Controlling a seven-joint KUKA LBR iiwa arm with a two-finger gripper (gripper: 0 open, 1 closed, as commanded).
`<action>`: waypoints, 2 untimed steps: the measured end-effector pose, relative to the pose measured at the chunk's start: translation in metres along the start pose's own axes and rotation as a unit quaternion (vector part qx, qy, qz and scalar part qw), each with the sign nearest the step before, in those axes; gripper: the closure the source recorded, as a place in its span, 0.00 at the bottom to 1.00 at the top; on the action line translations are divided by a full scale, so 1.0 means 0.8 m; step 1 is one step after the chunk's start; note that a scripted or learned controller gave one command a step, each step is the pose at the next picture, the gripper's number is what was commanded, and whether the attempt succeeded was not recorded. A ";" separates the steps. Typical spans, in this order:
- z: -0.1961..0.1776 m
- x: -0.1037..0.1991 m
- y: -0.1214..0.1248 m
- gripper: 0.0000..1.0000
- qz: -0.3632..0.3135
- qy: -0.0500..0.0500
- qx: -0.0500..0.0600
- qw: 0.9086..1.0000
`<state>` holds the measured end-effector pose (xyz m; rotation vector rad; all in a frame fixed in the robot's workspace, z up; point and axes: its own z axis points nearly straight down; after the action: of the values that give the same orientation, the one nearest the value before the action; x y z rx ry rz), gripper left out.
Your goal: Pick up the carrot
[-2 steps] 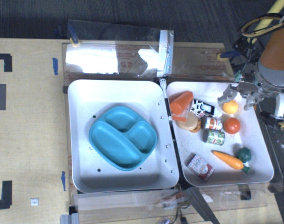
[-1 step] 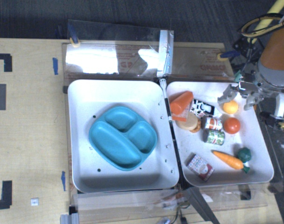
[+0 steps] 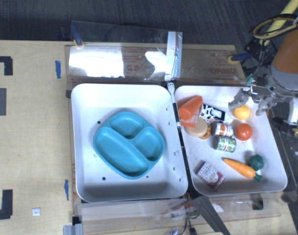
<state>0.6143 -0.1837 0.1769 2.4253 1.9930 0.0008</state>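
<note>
One tapered orange carrot [image 3: 239, 168] with a green top lies apart from the open metal tool [image 3: 250, 103].

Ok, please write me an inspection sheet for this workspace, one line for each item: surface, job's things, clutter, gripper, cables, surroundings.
Surface: wooden bench bearing two white bins, left bin and right bin, side by side.
Job's things: carrot lies in the right bin near its front edge, green top pointing right, nothing on it.
Clutter: blue divided tray in the left bin; in the right bin an orange cup, yellow fruit, tomato, small can, red packet, dark green piece.
Gripper: gripper over the right bin's back right part, near the yellow fruit, away from the carrot.
Cables: yellow and black cables at top right.
Surroundings: dark floor; black tape marks on the bench.
</note>
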 end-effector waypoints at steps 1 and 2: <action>0.000 0.000 0.000 0.00 0.000 0.000 0.000 1.000; 0.048 -0.018 0.046 0.00 -0.050 0.000 0.001 0.999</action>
<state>0.6473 -0.2048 0.1386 2.3223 2.1135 -0.0015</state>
